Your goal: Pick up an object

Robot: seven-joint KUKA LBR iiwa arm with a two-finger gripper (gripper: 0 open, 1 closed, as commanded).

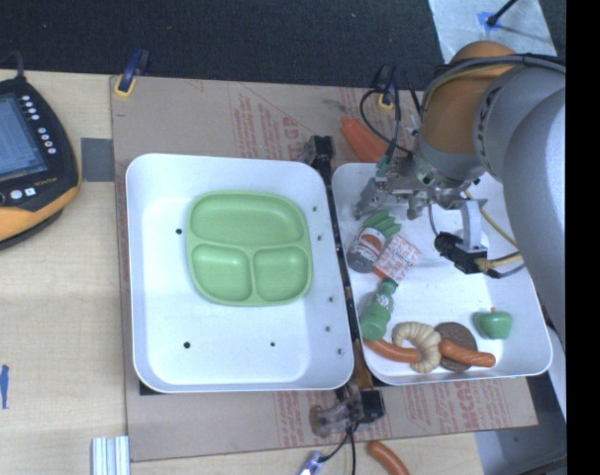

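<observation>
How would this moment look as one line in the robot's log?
arm: over right bin | claw: above can | left bin: green tray

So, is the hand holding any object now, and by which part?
It cannot be told. The hand is low in the right bin, just above the can, but no object shows in its grip.

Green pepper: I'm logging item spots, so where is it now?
The green pepper lies in the right bin, near its right edge, just right of the brown cookie and above the sausage.
</observation>
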